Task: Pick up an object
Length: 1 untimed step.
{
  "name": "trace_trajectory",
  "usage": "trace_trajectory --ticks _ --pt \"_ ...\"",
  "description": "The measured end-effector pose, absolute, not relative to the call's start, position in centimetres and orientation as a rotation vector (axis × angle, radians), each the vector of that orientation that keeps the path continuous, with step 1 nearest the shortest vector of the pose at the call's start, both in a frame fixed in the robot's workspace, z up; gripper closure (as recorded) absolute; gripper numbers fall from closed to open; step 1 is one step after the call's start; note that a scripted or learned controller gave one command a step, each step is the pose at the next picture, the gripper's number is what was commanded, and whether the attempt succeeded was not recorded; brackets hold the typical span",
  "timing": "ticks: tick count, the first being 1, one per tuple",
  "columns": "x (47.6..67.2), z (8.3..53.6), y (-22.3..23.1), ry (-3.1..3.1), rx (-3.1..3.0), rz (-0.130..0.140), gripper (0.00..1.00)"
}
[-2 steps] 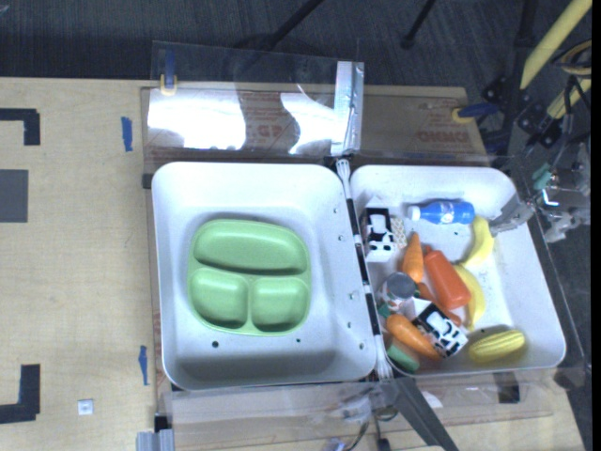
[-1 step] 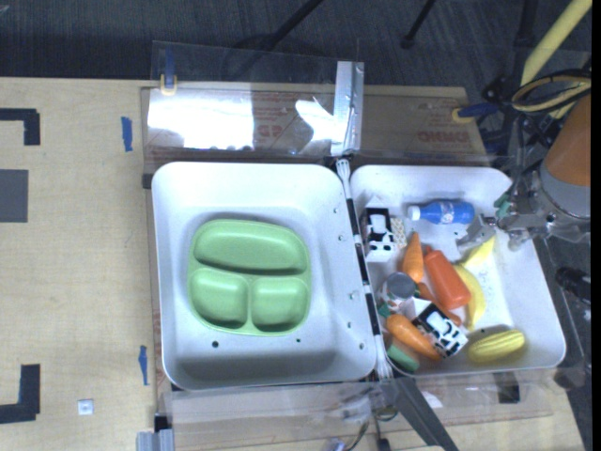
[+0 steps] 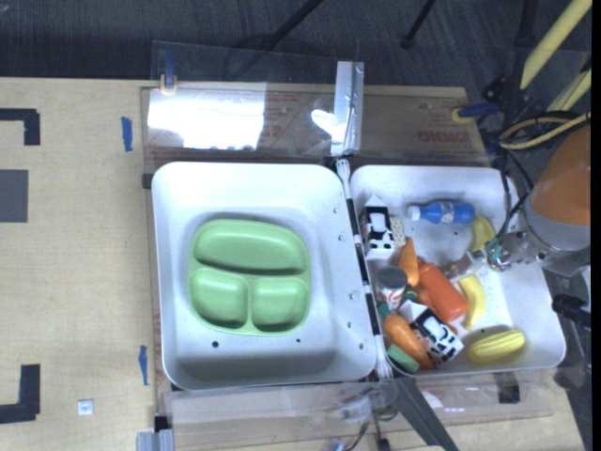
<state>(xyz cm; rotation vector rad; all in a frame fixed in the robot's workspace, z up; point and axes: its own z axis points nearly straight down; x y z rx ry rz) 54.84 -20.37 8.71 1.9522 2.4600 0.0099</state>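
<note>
A pale wooden bench (image 3: 75,280) with black corner marks and bits of blue tape stands on a dark carpeted floor, where black stand legs and yellow cables cross the far right corner. Two shallow white bins sit side by side on the bench, with a clear plastic panel (image 3: 244,111) upright at their far side.

The left bin (image 3: 169,195) holds a green divided tray (image 3: 250,272), lying flat near its middle, with one long compartment on the far side and two smaller ones on the near side.

The right bin (image 3: 545,336) holds a jumble of small objects. A blue and white bottle (image 3: 441,212) lies on its side near the far wall. A black and white cow figure (image 3: 378,233) stands near the left wall. An orange carrot-like piece (image 3: 439,291) lies in the middle, beside a yellow banana (image 3: 472,299). A yellow lemon shape (image 3: 496,345) rests near the near right corner, and a second orange and green piece (image 3: 404,334) lies along the near left side against another black and white item (image 3: 439,334).

The arm (image 3: 568,195) enters from the right, its orange band over the bin's right edge. The gripper (image 3: 496,252) hangs low near the far right of the pile, just beside a yellow piece; whether its fingers are spread or pressed together cannot be told.
</note>
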Motion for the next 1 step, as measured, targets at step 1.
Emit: trace_trajectory --ticks 1 --pt "54.84 8.71 -20.38 2.46 1.952 0.01 0.0"
